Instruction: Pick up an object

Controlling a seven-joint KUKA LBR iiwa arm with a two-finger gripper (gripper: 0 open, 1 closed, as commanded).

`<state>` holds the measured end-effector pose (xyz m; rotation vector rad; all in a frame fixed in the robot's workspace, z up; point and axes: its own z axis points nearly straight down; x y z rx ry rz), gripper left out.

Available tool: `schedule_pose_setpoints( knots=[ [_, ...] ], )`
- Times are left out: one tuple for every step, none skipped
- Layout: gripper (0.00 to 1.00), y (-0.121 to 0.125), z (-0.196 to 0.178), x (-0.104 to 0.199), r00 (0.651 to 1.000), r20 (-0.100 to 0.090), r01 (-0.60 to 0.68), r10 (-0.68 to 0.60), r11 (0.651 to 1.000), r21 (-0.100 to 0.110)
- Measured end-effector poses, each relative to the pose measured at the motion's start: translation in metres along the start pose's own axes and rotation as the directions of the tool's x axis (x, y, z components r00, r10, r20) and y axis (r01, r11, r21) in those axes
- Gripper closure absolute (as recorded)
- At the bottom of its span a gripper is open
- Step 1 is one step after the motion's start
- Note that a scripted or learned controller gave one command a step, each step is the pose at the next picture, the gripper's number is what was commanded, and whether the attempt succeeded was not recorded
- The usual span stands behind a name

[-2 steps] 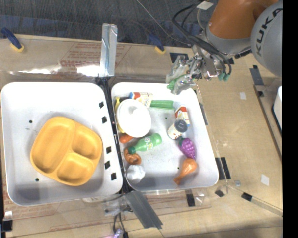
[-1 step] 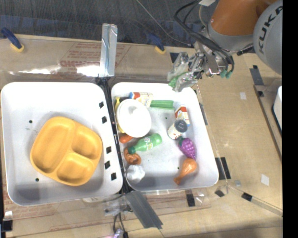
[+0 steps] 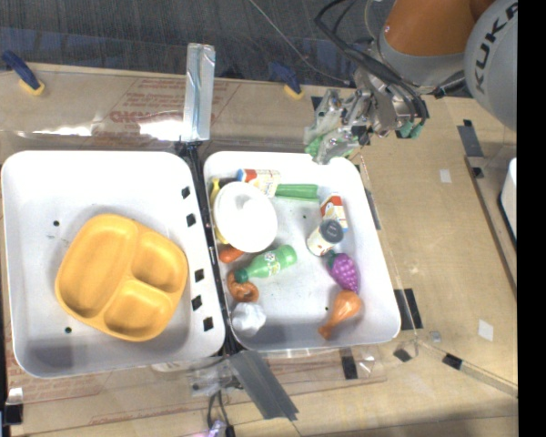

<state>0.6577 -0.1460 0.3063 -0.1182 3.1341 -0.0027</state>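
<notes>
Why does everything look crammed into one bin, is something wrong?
Nothing looks spilled or broken. The right bin is crowded with small toys; the left bin holds just a yellow divided tray, lying skewed to the bin's walls.

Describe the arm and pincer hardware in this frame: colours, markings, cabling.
The arm has a rounded orange section next to a grey shell with dark KUKA lettering, partly cut off. Black cables loop from the top edge down toward the wrist. The pincer is a cluttered metal assembly, silver and grey with dark fittings, a greenish part on its left side and a small tan one on its right.
</notes>
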Motion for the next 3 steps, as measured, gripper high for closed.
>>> schedule_pose_setpoints(
  knots=[
    [1.0, 0.003, 0.004, 0.0, 1.0, -0.004, -0.01, 0.01, 1.0, -0.001],
    [1.0, 0.003, -0.008, -0.001, 1.0, 0.001, -0.007, 0.007, 1.0, 0.001],
    [1.0, 0.021, 0.018, 0.102, 0.997, -0.004, -0.072, 0.072, 0.997, -0.001]
  ],
)
